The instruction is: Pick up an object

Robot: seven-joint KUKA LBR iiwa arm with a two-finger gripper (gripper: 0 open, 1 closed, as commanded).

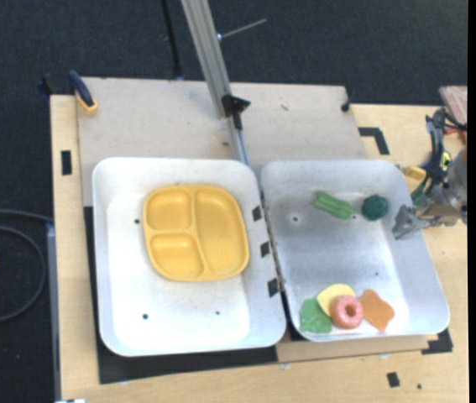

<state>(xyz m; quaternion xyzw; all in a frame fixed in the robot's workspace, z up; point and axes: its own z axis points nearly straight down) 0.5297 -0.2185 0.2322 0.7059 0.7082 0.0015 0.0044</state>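
Green pickle (333, 205), axis upper-left/lower-right

A robotics lab: a plywood bench (196, 124) with white bins (112, 250), an aluminium camera post (208, 44) and loose cables (11, 250).

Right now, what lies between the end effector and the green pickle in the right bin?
In the camera view, the dark green ball sits between the end effector and the green pickle, close beside the pickle's right end.

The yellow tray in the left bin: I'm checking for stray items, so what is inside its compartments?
The yellow tray shows three compartments, all bare yellow plastic with nothing in them. It lies flat in the left bin; the bin floor beneath it is covered and cannot be seen.
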